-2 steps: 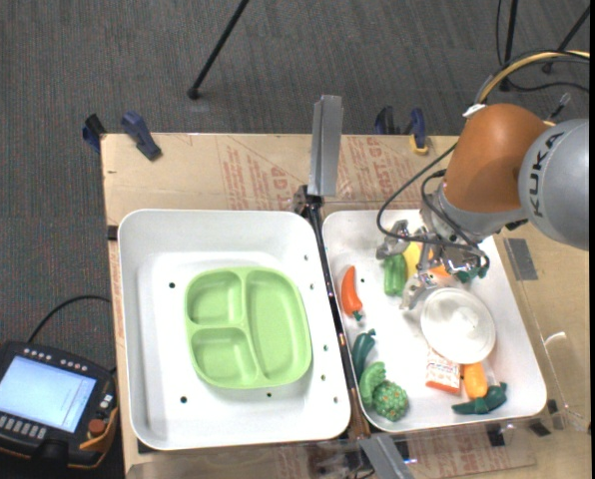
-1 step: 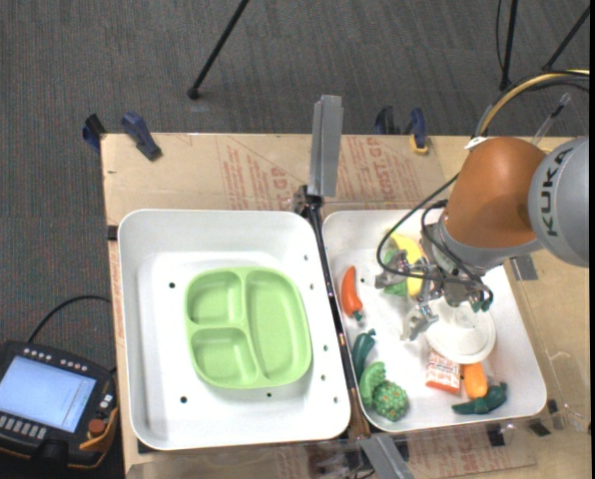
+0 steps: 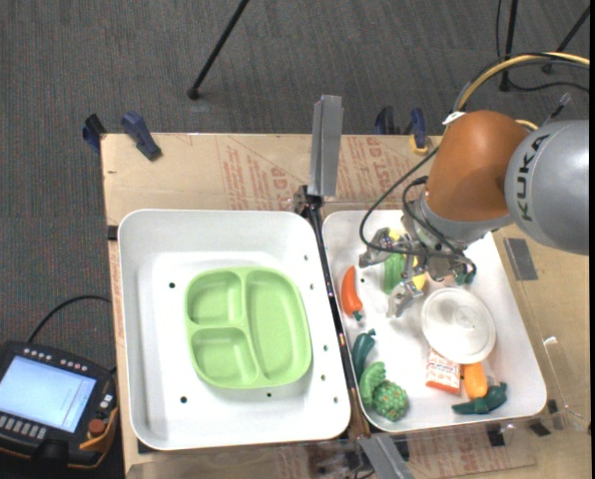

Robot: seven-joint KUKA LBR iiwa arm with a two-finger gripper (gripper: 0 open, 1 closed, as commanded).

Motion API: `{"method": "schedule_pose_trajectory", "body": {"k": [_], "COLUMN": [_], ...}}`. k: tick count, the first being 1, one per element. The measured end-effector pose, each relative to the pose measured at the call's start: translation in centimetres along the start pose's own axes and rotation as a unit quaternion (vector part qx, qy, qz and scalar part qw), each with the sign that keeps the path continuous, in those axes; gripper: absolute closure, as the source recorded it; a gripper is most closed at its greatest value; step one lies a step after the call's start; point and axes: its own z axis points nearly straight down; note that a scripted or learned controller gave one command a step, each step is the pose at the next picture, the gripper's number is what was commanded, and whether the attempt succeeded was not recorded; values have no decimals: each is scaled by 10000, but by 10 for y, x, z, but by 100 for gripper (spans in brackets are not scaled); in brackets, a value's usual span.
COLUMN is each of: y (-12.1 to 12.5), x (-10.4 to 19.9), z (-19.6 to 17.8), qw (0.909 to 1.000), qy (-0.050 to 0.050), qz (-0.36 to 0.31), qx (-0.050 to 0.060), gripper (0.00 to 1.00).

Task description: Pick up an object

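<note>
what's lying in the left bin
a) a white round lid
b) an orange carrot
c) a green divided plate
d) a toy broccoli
c: the green divided plate lies in the left bin, while the white round lid, the orange carrot and the toy broccoli are all in the right bin.
</note>
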Motion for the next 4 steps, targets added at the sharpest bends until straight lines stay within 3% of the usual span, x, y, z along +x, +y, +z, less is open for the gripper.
{"method": "schedule_pose_trajectory", "body": {"k": [1, 2, 4], "y": [1, 62, 64], "x": [-2, -28, -30], "z": [-11, -105, -122], "qw": [10000, 9988, 9988], "qy": [-23, -49, -57], "qz": [-10, 495, 479], "qx": [1, 11, 0], "gripper": [100, 100, 100]}}
